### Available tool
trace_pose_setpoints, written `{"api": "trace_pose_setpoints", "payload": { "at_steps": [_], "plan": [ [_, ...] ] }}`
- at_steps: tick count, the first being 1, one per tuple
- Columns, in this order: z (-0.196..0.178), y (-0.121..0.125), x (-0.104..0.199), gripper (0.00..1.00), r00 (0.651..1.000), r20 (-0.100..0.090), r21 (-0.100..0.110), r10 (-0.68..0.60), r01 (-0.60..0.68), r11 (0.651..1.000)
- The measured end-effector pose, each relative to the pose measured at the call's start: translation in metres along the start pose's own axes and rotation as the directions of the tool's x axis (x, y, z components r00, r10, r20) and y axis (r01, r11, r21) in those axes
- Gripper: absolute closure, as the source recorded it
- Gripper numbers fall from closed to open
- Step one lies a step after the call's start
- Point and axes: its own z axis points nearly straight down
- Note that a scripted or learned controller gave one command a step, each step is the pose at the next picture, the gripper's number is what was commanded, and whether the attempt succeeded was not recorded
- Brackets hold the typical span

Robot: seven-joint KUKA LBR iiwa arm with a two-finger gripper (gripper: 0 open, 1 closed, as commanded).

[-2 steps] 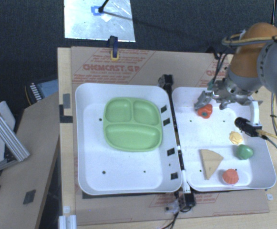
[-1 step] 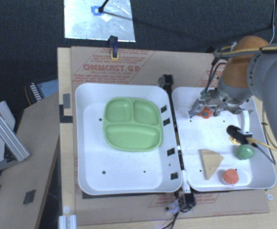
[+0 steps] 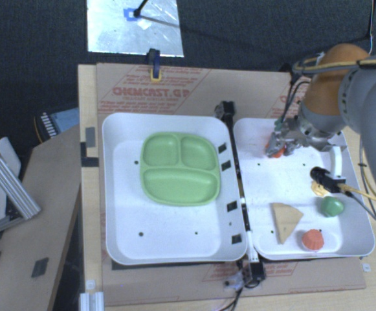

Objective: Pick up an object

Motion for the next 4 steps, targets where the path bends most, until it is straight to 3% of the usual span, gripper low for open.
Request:
{"api": "trace_pose_setpoints", "payload": {
  "at_steps": [1,3,4],
  "plan": [
    [-0.063,0.006,-0.006,1.0,1.0,0.002,-0.008,0.0,0.0,1.0],
    [-0.153,0.011,0.0,1.0,1.0,0.001,-0.006,-0.003,0.003,1.0],
    [-0.142,0.008,0.047,1.0,1.0,-0.002,-0.001,-0.007,0.007,1.0]
  ]
}}
